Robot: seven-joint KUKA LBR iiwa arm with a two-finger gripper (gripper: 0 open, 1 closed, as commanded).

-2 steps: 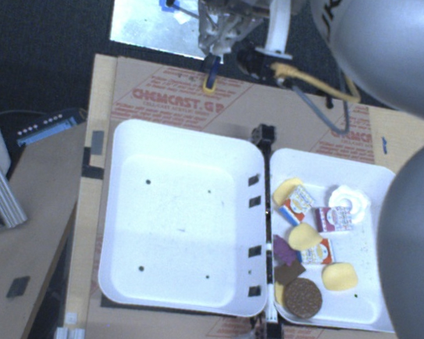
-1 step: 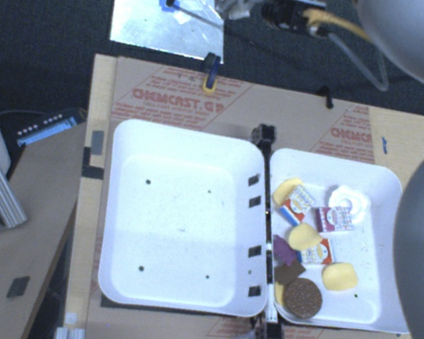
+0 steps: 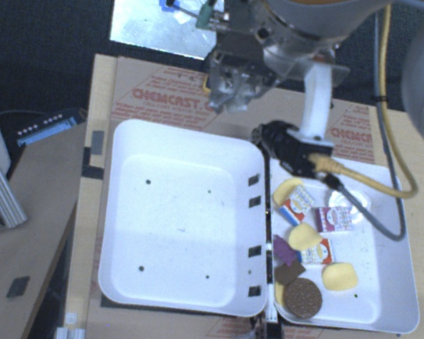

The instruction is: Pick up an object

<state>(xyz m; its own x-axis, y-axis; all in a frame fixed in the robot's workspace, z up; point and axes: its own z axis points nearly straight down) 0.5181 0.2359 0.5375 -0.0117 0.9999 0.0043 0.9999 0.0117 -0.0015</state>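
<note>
Claw [image 3: 228, 88] raised above left bin's [image 3: 181, 215] far rim, finger state unclear, touching nothing.

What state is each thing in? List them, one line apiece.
Gripper: raised over the bench behind the bins, nothing visibly held.
Left bin: bare white floor showing.
Right bin: holds a cluster of small items.
Brown round cookie: lying flat, near front rim.
Yellow pieces: loose, lying among packets.

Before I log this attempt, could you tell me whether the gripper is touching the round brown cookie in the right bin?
Apart. The camera view shows the gripper up beyond the bins' far edge, over the cardboard, while the cookie lies at the right bin's near edge.
</note>
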